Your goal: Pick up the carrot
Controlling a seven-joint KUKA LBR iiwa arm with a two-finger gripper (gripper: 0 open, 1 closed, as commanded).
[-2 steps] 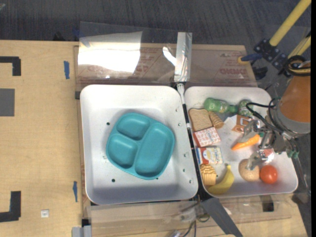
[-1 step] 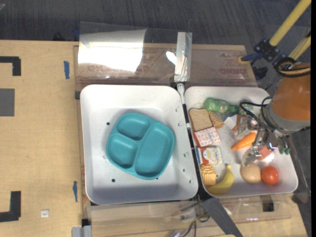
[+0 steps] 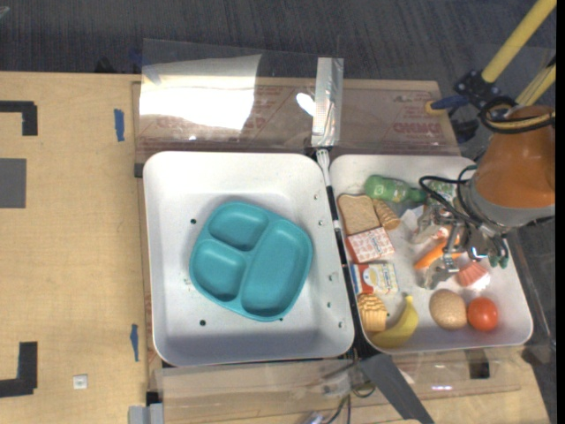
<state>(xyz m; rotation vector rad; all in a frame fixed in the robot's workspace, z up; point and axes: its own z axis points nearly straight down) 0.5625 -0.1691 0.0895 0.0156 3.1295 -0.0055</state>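
here the arm (image 3: 516,170) half hides the carrot (image 3: 428,256) — fingers unclear.

Can't really read anything here. There's faint reddish print on the clear panel (image 3: 415,117) behind the right bin (image 3: 521,312), and the small packets (image 3: 371,246) inside it have labels, all too blurry.

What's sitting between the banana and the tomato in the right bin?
In the camera view, a brown potato lies between the banana and the tomato, close beside the tomato.
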